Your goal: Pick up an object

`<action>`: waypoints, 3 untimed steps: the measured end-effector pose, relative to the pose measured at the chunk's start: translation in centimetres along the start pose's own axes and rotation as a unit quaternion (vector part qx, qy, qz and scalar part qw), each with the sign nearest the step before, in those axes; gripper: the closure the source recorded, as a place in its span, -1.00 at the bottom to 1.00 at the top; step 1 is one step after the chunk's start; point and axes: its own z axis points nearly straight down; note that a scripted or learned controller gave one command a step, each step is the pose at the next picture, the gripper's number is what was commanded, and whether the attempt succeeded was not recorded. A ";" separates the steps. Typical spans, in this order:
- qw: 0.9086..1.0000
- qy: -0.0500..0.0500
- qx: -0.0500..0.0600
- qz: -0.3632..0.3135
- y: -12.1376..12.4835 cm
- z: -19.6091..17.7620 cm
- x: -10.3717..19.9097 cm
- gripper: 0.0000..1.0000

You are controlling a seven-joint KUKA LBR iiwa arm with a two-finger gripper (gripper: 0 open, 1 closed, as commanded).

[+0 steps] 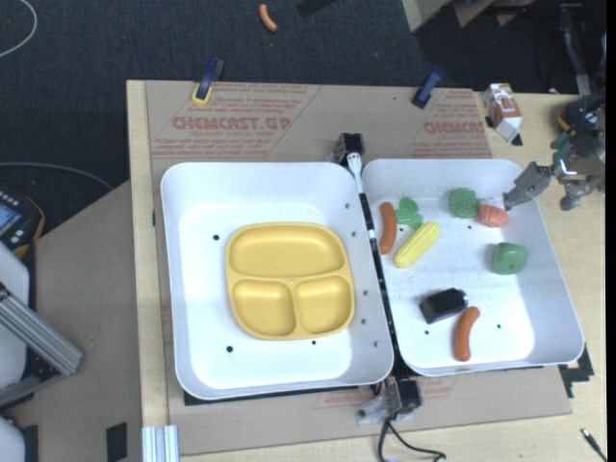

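The right bin [539, 296] holds several toy foods: an orange sausage [387, 227], a small green piece [409, 210], a yellow corn cob [417, 243], a bumpy green piece [463, 202], a salmon-red piece [493, 216], a green ball [508, 257], a black block [444, 304] and a second orange sausage [465, 333]. My gripper [547, 192] hangs over the bin's far right rim, open, with nothing between its fingers. Its left finger [523, 187] ends just right of the salmon-red piece.
The left bin [192, 258] carries a yellow three-compartment plate [289, 279]. A small box [502, 110] stands on the bench behind the right bin. Blue clamps [206, 82] grip the bench's back edge.
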 end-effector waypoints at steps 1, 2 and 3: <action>1.000 -0.002 -0.006 -0.002 0.2 -0.7 0.1 -1.00; 1.000 0.000 -0.003 -0.002 -0.6 4.5 0.7 -1.00; 1.000 -0.001 -0.003 -0.001 -0.4 9.7 -0.3 -1.00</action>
